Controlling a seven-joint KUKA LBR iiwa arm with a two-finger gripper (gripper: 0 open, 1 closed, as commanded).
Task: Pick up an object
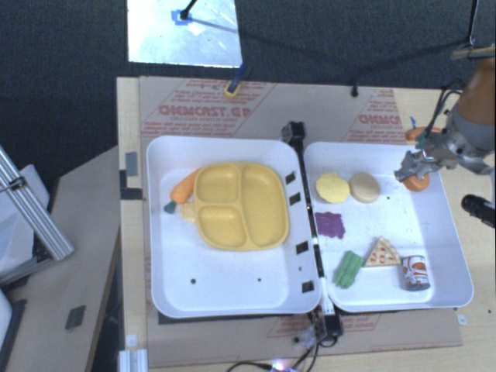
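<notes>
i see the arm (477,118) reaching in at the upper right, its hand (412,166) hovering over the far right corner of the right bin (446,231). i cannot tell whether the hand is open or closed. just beside and partly under it lies a small orange object (419,181) on the bin floor. in the same bin i have a yellow round piece (332,187) touching a tan round piece (364,187), a purple cluster (330,225) below them, a green piece (348,269) near the front, a pizza slice toy (381,253) and a small can (415,273) at the front right. the left bin (167,208) holds a yellow divided tray (236,205), with a toy carrot (183,187) against its left edge. both bins sit on the worktop (132,115).
</notes>
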